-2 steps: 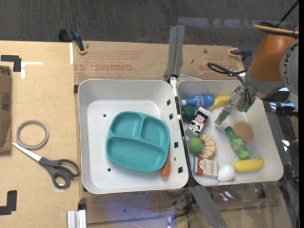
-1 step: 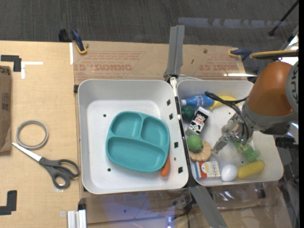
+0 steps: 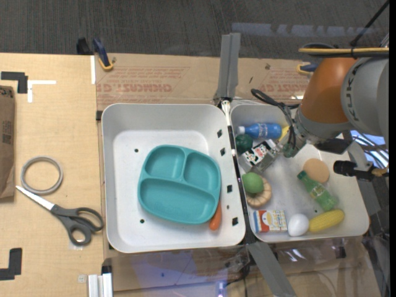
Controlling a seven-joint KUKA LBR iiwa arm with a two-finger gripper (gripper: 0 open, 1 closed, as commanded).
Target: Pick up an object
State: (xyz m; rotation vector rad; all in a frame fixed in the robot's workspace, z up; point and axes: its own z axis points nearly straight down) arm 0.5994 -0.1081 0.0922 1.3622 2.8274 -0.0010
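Note:
My gripper (image 3: 288, 146) reaches down into the back of the right bin (image 3: 354, 197), below the arm's orange band. It sits just right of a black-and-white packet (image 3: 261, 154) and below a blue bottle (image 3: 260, 130). A dark green item (image 3: 242, 142) lies at the bin's left wall. Further forward are a green ball (image 3: 251, 181) resting on a tan ring (image 3: 262, 194), a tan egg (image 3: 316, 169), a green bottle (image 3: 317, 191), a yellow corn cob (image 3: 326, 220), a white egg (image 3: 298, 224) and a small carton (image 3: 269, 220).
The left bin (image 3: 117, 166) holds a teal divided plate (image 3: 179, 184) with an orange carrot (image 3: 215, 218) at its front right edge. On the bench to the left lie scissors (image 3: 65, 214) and a tape roll (image 3: 41, 174).

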